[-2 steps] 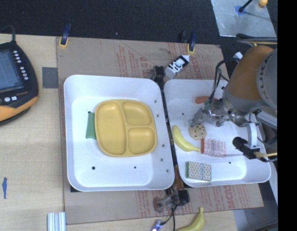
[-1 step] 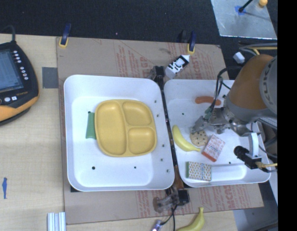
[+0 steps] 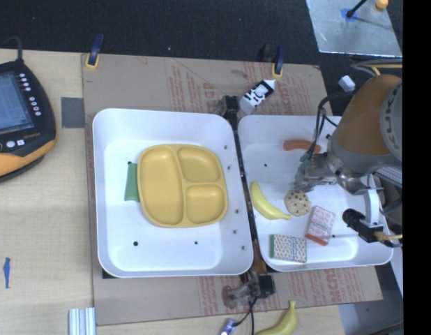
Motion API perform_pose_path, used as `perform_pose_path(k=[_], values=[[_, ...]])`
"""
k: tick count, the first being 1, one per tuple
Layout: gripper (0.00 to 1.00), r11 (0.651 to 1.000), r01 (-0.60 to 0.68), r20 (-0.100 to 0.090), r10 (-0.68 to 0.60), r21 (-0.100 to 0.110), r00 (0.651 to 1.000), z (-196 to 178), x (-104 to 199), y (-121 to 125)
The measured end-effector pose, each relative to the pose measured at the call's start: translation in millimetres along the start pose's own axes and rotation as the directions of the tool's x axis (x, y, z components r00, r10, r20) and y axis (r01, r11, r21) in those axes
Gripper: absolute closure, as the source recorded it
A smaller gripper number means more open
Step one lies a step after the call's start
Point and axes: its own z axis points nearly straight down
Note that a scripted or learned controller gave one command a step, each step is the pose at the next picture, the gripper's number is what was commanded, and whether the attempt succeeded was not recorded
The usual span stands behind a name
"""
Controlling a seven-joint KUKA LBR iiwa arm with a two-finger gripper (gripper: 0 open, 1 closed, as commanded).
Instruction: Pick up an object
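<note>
My gripper (image 3: 303,180) hangs low in the right bin (image 3: 271,135), just above and right of a round speckled cookie (image 3: 296,202). A yellow banana (image 3: 266,202) lies left of the cookie. A pink wrapped packet (image 3: 319,223) with an orange strip under it lies to the cookie's lower right. A patterned box (image 3: 289,248) sits near the bin's front edge. An orange sausage-shaped piece (image 3: 296,145) lies at the back of the bin, behind the gripper.
The left bin (image 3: 111,250) holds a yellow divided plate (image 3: 180,184) lying over a green flat piece (image 3: 131,182). A teach pendant (image 3: 17,121) rests on the bench at far left. Another banana (image 3: 282,321) lies outside, below the bins.
</note>
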Motion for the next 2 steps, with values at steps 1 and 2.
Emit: perform_pose_path(k=[1,2], values=[[0.00,1.000,0.001,0.000,-0.001,0.000,1.000,0,0,0],[0.00,1.000,-0.007,-0.002,0.007,0.002,1.000,-11,-77,7]])
